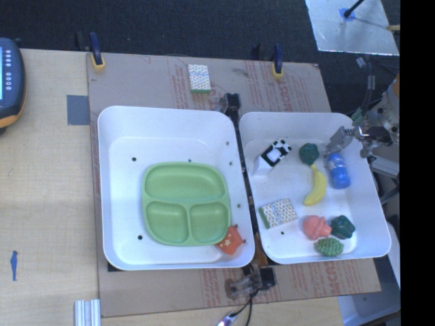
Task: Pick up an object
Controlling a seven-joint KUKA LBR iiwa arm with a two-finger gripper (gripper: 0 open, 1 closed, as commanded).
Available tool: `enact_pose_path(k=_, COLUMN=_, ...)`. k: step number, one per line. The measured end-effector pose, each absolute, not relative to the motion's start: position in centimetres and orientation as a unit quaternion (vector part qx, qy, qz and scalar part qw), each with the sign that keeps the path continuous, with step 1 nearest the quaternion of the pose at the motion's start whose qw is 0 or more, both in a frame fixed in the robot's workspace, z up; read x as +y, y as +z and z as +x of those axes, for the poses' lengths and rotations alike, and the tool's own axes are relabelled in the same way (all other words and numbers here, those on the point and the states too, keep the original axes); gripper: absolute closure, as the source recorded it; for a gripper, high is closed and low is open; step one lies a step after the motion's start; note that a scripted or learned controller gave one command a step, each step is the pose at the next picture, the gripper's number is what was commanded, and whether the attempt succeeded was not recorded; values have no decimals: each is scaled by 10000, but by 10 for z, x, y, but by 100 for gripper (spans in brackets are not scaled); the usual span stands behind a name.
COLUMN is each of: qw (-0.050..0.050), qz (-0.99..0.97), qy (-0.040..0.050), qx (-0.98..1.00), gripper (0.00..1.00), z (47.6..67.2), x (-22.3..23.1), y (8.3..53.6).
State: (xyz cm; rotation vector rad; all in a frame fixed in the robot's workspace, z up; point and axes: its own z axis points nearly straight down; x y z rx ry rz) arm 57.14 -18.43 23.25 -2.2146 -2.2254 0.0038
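1 blue bottle [338, 171] just below pincer [353, 138], right bin [380, 209].

- The left bin [115, 182] held a green divided plate [185, 203], with an orange toy [231, 240] at its near-right corner.
- The right bin [285, 251] held a yellow banana [315, 186], a blue bottle [338, 171] and a patterned box [278, 212].
- The gripper [355, 138] hung over that bin's far-right corner.

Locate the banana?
The banana lies in the right bin, just left of the blue bottle and below the dark green toy.
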Motion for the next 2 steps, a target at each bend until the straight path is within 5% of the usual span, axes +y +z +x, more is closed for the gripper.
enact_pose_path(k=1, qw=7, qz=-7048, qy=18, qx=-7094, gripper=0, z=598, x=-200, y=126)
enact_pose_path(k=2, qw=25, qz=-7059, qy=18, qx=-7083, gripper=0, z=555, x=-160, y=91)
